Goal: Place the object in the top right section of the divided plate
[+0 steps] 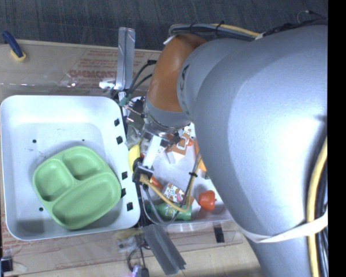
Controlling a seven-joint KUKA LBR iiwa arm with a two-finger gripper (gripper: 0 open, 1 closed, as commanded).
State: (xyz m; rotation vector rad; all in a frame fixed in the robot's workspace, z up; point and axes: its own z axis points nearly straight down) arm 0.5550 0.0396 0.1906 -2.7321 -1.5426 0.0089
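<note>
- A pale wooden bench [57,59] is seen from above against dark flooring, and two white bins are set on it side by side.
- The left bin [23,120] is bounded by raised walls with rounded corners. Bare floor is left open along its top and left, well to the left of the gripper.
- The right bin [219,212] is largely covered by the grey arm [259,126]. Little free room is left there, and its lower rim is crowded with objects.
- The gripper [141,169] is lowered at the wall shared by the two bins. Whether it is open or closed cannot be told, and nothing can be made out as held.
- The divided plate [75,186] is pale green and rounded, with three sections. It lies flat in the left bin, to the left of the gripper and apart from it.
- The plate's large section runs from lower left to upper right, with the two small sections on its upper-left side.
- A yellow item [134,153] lies just beside the gripper, a printed packet [173,194] and a green item [177,213] below and to its right, and a red-orange round item [206,199] farther right.
- Which of these is the object to be placed cannot be told.
</note>
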